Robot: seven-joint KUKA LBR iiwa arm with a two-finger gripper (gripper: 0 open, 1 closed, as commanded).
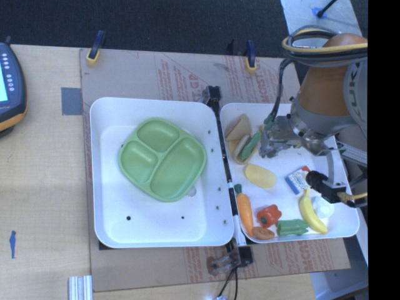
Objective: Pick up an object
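Grey gripper (270, 144) is hovering over right bin's (350, 230) far-left corner, just above a green item (250, 146) beside bread slices (238, 130); grip state cannot be told. Green plate (164, 159) is sitting in left bin (106, 186).

From my remote station I see the wooden worktop (44, 186) carrying a cardboard sheet (156, 74), held along its far edge by a yellow-tipped clamp (95, 50) and a second blue clamp (250, 58). The left white bin (100, 167) holds a green divided plate (164, 159) with three compartments, lying flat near the bin's middle. A black clip (214, 95) sits at the far end of the seam between the bins. A handheld control pendant (9, 86) rests at the worktop's left edge, beside a grey tape patch (71, 100).
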